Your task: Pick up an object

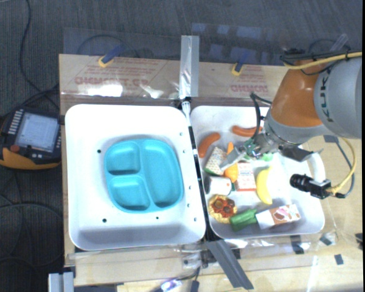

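Observation:
The right bin [313, 224] holds several toy foods: a yellow banana [264, 185], two sausages [208, 143] [244, 129], a small pizza [222, 207], a green cucumber [243, 218], a red and white carton [279, 215] and an orange and white box [246, 177]. My gripper [250, 149] hangs low over the middle of this pile, just above the box and left of the banana. Its fingers are hidden among the items. The orange wrist band [295, 102] sits up and to the right of it.
The left bin [85, 224] carries a blue divided tray [143, 173]. A metal divider [189, 72] runs between the bins at the back. A black fitting on a yellow cable [310, 184] lies over the right bin's right side. A handheld controller [30, 137] lies off the bench at far left.

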`<state>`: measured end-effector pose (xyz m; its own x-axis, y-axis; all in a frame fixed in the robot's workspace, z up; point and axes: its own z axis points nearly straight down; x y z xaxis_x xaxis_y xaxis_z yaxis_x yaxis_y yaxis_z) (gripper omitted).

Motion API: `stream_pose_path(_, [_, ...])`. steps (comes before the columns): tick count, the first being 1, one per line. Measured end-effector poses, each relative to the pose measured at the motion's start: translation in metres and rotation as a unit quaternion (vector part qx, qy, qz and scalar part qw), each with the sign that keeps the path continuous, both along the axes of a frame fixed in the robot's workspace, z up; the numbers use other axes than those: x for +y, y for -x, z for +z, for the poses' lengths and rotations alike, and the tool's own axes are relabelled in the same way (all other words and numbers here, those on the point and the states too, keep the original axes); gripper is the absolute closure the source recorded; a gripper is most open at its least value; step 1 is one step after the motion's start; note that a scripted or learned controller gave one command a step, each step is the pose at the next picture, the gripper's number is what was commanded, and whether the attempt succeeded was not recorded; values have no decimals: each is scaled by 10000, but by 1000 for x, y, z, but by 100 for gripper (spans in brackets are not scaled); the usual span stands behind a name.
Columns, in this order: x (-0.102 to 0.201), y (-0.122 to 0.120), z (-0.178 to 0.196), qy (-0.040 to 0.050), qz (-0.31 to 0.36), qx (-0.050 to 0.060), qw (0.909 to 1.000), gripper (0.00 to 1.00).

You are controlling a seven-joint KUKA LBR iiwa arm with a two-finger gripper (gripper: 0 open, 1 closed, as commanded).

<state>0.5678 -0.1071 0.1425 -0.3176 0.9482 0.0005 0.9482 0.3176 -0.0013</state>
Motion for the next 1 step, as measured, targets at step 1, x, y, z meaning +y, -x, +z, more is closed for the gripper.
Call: stream_pose_path(1, [-16,-14,-47,-16,-2,-76,10000,0])
